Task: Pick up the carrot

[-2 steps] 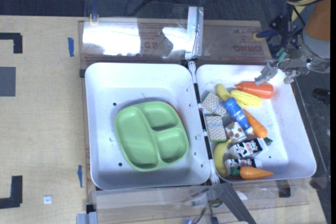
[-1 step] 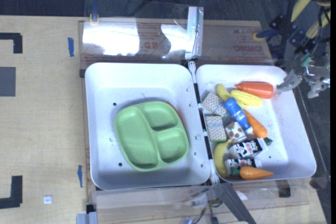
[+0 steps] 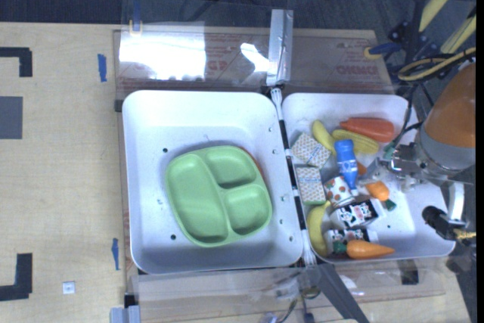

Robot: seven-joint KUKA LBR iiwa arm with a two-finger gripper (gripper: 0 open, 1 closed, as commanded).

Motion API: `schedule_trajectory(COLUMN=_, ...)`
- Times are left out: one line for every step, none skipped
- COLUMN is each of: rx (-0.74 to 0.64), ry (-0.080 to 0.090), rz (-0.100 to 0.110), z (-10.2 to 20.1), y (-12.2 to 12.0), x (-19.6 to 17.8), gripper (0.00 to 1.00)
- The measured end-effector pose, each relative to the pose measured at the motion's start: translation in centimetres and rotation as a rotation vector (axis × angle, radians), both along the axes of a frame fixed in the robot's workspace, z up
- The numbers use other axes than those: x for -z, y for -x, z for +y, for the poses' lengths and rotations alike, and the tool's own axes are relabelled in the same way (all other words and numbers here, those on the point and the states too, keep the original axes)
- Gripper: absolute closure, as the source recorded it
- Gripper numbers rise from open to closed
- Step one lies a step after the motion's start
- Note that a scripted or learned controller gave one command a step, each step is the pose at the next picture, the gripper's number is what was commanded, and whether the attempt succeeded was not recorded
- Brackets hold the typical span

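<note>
A small orange carrot [image 3: 368, 249] with a green top lies near the front edge of the right bin [image 3: 412, 232], pointing right. A larger orange-red carrot-like piece [image 3: 369, 128] rests at the back of that bin. The arm comes in from the right, its orange band [image 3: 457, 117] over the bin's right rim. My gripper [image 3: 398, 163] hangs low over the middle right of the bin, above and to the right of the small carrot and beside a small orange piece [image 3: 378, 191]. Nothing shows in its grasp.
The right bin also holds a yellow banana [image 3: 323, 135], a blue bottle [image 3: 346, 163], patterned boxes [image 3: 309, 150], a black-and-white block [image 3: 355, 213] and a second banana [image 3: 317, 227]. A green divided plate [image 3: 219, 194] lies in the left bin [image 3: 144, 163].
</note>
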State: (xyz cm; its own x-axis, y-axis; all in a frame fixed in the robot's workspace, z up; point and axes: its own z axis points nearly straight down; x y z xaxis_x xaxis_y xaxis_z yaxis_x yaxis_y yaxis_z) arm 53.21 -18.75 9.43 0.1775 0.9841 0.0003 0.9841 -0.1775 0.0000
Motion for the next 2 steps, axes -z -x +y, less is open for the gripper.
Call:
schedule_trajectory(rx=0.005, ry=0.001, rz=-0.001, z=-0.2, y=0.0, x=-0.9, gripper=1.00)
schedule_trajectory(rx=0.021, ry=0.000, rz=0.000, z=7.5, y=-1.5, x=-14.2, gripper=1.00)
